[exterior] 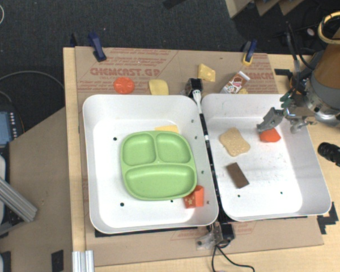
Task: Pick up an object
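Note:
The right bin (306,191) holds a tan bread slice (234,142), a brown block (236,175) and a red-orange piece (270,135) near its far right. My gripper (283,122) hangs over the bin's far right part, open, with its left finger (269,119) just above the red-orange piece. Nothing sits between the fingers. In the left bin (99,152) lies a green divided plate (157,164), with an orange block (195,197) at its near right corner and a pale yellow piece (167,129) behind it.
Behind the bins on the cardboard lie an orange disc (123,85), a yellow piece (158,87), a yellow wedge (206,72), a small packet (234,84) and a black item (194,86). Blue clamps (96,46) grip the far edge. A black ridge (207,152) divides the bins.

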Robot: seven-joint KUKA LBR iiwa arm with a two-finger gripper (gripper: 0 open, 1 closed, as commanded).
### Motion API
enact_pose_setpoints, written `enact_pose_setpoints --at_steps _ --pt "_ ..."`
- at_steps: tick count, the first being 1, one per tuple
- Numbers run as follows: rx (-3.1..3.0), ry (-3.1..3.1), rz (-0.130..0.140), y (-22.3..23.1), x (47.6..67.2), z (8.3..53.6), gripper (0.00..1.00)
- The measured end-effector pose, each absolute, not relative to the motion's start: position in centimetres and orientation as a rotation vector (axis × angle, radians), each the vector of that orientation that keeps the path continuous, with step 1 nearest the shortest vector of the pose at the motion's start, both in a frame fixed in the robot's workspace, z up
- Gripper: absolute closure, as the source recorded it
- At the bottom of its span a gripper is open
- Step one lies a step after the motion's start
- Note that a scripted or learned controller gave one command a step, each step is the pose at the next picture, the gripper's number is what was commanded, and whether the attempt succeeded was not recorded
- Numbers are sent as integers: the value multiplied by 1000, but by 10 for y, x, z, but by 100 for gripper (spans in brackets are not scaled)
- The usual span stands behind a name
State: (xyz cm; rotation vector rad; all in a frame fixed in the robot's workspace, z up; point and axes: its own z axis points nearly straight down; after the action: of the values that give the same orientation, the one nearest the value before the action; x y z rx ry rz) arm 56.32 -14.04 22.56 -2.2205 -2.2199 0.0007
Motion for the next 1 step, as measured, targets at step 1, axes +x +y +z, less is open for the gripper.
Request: enact_pose_setpoints --at_steps 1 --pt "-2210 -2215 8 -92 519 141 0"
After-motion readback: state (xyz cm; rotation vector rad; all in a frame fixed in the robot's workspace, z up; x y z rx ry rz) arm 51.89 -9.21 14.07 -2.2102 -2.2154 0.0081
